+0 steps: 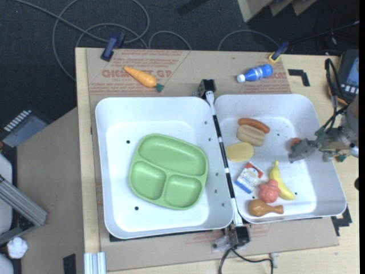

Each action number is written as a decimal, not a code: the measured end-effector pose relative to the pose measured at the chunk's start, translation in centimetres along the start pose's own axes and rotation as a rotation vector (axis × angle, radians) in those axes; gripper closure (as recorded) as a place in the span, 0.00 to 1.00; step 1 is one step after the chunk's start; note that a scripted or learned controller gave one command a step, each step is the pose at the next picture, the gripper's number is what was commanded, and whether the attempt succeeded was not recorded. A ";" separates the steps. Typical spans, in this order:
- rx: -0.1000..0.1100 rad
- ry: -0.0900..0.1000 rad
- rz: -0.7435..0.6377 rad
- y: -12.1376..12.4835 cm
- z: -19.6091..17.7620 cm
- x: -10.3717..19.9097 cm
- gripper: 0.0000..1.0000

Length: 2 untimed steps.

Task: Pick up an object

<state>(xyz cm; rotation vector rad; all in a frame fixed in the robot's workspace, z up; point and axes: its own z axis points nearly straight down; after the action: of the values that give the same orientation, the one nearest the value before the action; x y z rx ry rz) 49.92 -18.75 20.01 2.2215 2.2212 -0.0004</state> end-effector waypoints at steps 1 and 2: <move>0.003 0.002 0.000 -2.1 10.6 2.9 0.00; -0.001 0.000 0.001 -2.0 9.5 2.9 1.00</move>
<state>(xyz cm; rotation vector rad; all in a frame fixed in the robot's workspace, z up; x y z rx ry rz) 47.90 -15.89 10.49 2.2222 2.2191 0.0005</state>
